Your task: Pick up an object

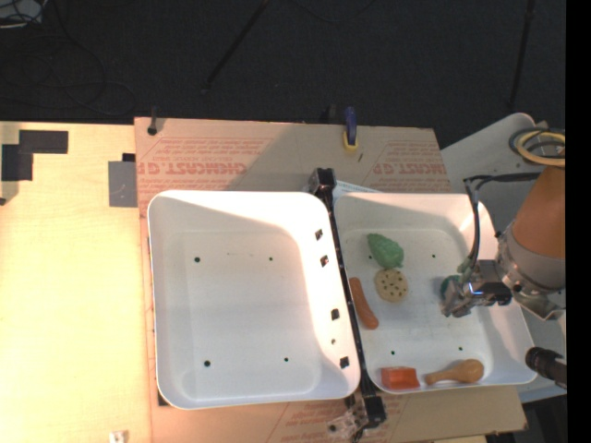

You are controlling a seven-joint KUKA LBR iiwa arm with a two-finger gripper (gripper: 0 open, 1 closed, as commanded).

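Observation:
The right bin holds a green lump, a round tan cookie with dark spots, an orange carrot-like stick, a red-orange block and a tan wooden piece. My gripper hangs low over the right side of this bin, to the right of the cookie. Something small and dark teal sits at its tip, and I cannot tell whether it lies between the fingers.
The left bin stands beside the right one, split from it by a black clamp rail. Both rest on a cardboard sheet. A pale wooden bench stretches to the left. The arm fills the right edge.

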